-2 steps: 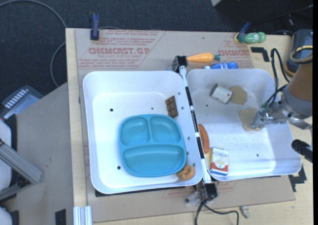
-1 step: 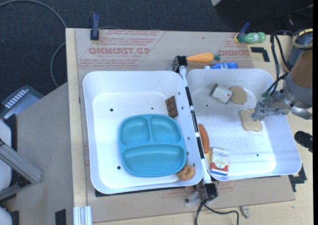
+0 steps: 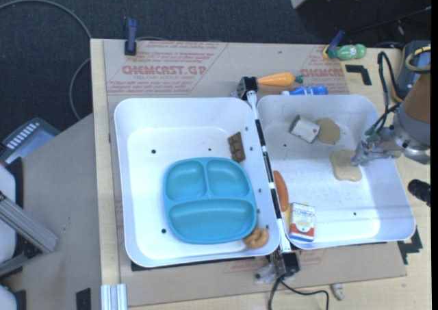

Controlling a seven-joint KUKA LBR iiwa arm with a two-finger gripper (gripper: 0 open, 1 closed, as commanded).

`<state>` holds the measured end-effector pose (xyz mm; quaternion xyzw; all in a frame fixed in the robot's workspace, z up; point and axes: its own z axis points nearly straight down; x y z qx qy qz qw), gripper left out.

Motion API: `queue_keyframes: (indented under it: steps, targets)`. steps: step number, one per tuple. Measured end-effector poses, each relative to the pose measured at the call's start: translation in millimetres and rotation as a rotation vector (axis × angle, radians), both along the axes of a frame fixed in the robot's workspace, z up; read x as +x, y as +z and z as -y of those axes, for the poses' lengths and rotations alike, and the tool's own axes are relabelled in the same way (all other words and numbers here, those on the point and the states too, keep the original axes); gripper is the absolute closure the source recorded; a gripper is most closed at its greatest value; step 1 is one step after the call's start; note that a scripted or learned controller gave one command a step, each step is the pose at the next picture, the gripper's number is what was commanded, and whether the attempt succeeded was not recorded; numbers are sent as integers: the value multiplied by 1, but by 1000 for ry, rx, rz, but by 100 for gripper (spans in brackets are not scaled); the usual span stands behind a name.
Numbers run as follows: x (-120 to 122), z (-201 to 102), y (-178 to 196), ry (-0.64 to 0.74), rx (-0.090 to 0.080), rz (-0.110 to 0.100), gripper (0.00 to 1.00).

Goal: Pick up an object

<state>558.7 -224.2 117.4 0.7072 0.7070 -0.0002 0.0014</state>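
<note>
Bread-like tan piece [image 3: 347, 167] lies flat on the floor of the right bin [image 3: 383, 230], and it looks like the thing to be picked up. The gripper [image 3: 363, 153] is low in that bin, right at the piece's upper edge, so the step in hand seems to be the reach and grab (not the lift yet). I cannot tell how it is set, or whether it has hold of anything. Next it must close on the piece, then rise straight up.
</note>
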Motion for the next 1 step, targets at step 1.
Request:
queue_keyframes:
  steps: [1]
  targets:
    - [-11,-10,35,1,0,1,100]
